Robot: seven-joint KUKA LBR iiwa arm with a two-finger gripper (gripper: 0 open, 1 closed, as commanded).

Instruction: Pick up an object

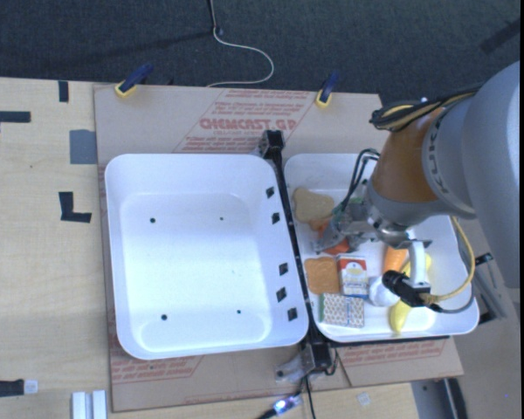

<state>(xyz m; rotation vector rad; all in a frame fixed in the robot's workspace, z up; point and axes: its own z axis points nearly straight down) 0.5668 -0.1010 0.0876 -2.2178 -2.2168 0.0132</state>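
- White plastic formed the two shallow bins; the left bin (192, 260) sat nearest the lower edge of the view, with a few small dark dots on its floor.
- Close to the near rim of the right bin (458, 321) lay a patterned square packet (343, 310), and to its right a yellow banana-like piece (398, 316).
- Just behind the packet sat an orange-brown block (322, 275), touching a small white carton with a red top (354, 276).
- Right of the carton were a white rounded object (382, 291) and an orange piece (396, 257), with a black-and-yellow cable draped over them.
- The gripper (336, 230) reached down into the middle of the right bin, just above a red object (334, 248); whether its fingers were spread or pressed together could not be told.
- Farther back, a tan bread-like item (313, 204) lay near the bin divider, just left of the gripper.
- The grey arm, with its orange band (400, 160), rose to the right.
- Beyond the bins, printed cardboard (244, 120) was held by two blue-and-yellow clamps.
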